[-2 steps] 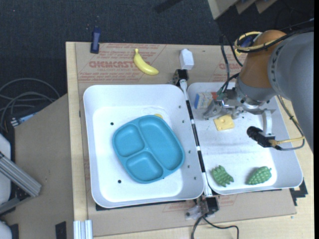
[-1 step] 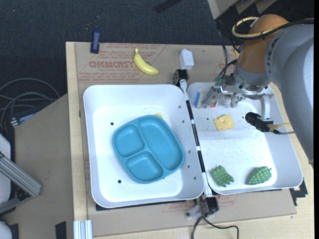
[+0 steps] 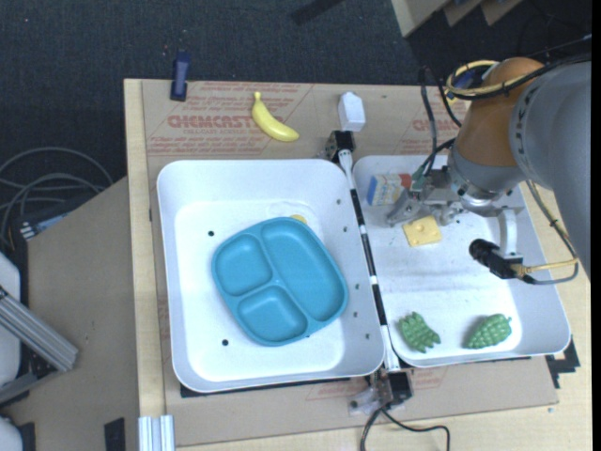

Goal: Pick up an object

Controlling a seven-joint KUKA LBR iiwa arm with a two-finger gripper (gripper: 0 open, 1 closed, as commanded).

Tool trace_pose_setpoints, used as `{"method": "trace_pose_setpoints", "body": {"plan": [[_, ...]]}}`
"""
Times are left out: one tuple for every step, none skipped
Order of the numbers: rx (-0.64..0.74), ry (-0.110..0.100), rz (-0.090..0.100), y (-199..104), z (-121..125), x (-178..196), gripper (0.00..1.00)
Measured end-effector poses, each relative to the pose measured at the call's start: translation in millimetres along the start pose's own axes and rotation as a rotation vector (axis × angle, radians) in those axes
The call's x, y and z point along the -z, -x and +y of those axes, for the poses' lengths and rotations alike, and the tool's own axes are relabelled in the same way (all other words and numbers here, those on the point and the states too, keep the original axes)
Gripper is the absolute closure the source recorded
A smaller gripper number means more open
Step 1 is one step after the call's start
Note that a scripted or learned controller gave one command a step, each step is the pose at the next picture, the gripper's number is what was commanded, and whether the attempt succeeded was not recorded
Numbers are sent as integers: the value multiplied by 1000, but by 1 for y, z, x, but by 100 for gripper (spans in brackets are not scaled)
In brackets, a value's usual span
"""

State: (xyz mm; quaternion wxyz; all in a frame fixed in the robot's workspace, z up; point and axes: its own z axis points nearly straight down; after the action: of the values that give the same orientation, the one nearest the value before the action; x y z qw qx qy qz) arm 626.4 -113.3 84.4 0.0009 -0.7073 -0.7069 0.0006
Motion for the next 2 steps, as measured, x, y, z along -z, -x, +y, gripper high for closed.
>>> {"method": "trace_pose_setpoints", "body": {"plan": [[0,3,0,0,1,11,100],[0,2,0,0,1,10,0]]}}
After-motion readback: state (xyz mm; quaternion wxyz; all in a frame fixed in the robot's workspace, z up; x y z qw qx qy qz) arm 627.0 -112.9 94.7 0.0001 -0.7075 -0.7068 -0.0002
